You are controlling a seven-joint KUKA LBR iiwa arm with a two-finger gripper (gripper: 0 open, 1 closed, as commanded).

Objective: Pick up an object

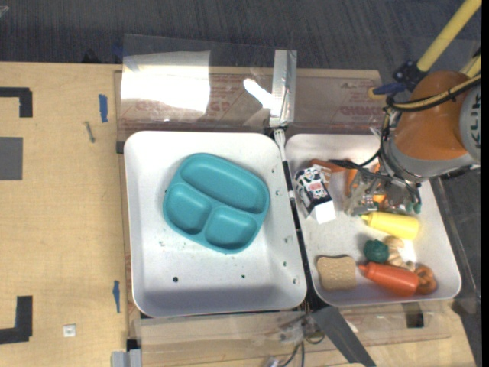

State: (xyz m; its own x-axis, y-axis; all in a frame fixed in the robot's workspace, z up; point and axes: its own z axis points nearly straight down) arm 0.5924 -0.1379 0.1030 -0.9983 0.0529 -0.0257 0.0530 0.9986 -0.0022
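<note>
The claw (pixel 374 197) hangs low in the right bin (pixel 443 235), just above a yellow toy (pixel 391 224); its opening and any grip cannot be told.

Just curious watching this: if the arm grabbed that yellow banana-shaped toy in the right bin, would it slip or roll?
The yellow banana toy looks glossy, so it may slip. Its rounded, elongated shape could let it roll sideways. It is probably light, hollow plastic, though its neighbours in the right bin may hem it in.
</note>
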